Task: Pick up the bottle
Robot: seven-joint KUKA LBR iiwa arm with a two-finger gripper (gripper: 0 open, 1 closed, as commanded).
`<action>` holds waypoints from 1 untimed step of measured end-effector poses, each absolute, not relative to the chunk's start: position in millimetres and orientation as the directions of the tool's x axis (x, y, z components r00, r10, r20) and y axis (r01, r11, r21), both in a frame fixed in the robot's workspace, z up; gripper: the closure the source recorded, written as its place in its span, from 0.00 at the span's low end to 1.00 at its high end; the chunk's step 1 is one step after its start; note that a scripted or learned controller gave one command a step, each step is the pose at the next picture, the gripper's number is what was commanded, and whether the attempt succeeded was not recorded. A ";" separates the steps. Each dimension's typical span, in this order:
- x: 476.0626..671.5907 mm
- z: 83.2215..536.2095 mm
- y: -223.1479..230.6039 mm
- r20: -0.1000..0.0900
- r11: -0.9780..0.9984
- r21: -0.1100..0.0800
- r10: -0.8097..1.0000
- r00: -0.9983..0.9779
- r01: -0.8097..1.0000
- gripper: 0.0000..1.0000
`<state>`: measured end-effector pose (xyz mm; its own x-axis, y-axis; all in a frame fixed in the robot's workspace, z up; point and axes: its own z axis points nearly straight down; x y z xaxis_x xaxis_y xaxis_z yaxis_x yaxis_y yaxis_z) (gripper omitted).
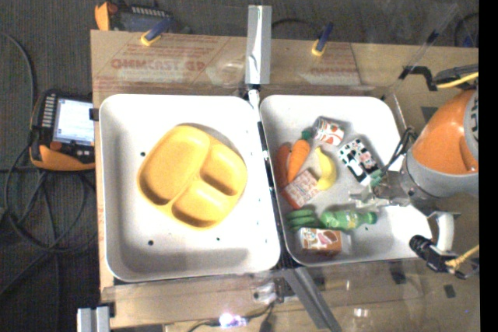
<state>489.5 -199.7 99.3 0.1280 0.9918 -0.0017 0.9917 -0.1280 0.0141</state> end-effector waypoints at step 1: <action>483.6 205.2 -133.3 -0.004 -0.495 -0.002 0.869 0.495 0.869 1.00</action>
